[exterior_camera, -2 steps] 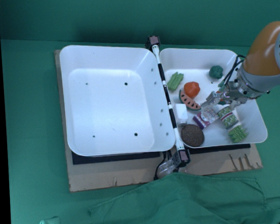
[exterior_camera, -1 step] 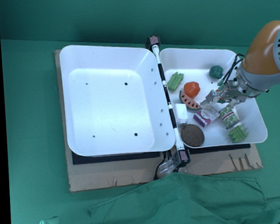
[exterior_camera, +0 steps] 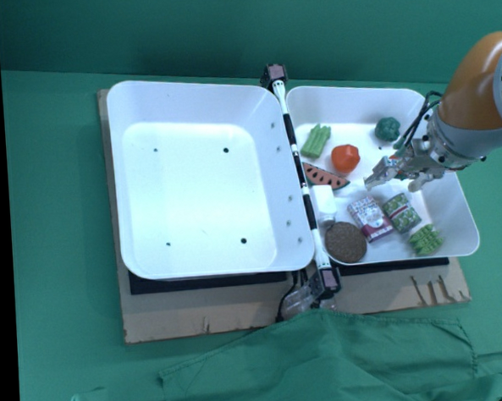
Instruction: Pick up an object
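Observation:
My gripper (exterior_camera: pixel 396 178) hangs over the right bin (exterior_camera: pixel 454 193), fingers spread open with nothing between them. It is just above a green-and-white packet (exterior_camera: pixel 401 212) and a red-and-white carton (exterior_camera: pixel 370 219). To its left lie an orange-red pepper (exterior_camera: pixel 345 157) and a watermelon slice (exterior_camera: pixel 324 176). A dark green broccoli (exterior_camera: pixel 387 128) sits behind it. A light green bundle (exterior_camera: pixel 317 140) lies at the bin's back left, a brown round patty (exterior_camera: pixel 345 242) at the front left, a white block (exterior_camera: pixel 324 201) by the left wall, and a green vegetable (exterior_camera: pixel 425 239) at the front right.
The left bin (exterior_camera: pixel 139 168) stands beside the right one, joined by a black-and-white divider rail (exterior_camera: pixel 298 167). Both rest on cardboard (exterior_camera: pixel 199 317) over green cloth. Folded green fabric (exterior_camera: pixel 329 360) lies in front.

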{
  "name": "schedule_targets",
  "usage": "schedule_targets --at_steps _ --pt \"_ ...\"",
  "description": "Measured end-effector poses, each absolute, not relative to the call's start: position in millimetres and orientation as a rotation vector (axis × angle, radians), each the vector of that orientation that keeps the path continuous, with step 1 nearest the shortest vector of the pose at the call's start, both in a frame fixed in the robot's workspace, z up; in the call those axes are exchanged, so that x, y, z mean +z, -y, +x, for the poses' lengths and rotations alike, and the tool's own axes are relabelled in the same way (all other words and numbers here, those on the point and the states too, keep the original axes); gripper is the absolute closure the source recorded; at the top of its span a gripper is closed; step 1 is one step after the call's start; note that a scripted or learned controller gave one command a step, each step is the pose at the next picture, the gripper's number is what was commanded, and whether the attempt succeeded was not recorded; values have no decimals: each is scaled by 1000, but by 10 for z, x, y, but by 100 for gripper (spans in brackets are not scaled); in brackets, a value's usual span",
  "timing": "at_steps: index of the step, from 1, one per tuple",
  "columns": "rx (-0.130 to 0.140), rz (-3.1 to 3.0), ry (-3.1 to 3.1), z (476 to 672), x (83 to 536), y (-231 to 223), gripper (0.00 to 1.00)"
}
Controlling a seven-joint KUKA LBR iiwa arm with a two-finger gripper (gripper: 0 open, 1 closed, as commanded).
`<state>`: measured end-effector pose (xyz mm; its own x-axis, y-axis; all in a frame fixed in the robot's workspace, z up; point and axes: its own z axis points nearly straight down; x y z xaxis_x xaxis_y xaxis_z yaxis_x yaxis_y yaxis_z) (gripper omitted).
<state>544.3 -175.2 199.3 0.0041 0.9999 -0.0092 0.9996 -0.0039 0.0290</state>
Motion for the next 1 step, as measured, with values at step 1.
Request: schedule_targets --at_steps 1 --pt "7 2217 -2210 5393 2629 1786 100"
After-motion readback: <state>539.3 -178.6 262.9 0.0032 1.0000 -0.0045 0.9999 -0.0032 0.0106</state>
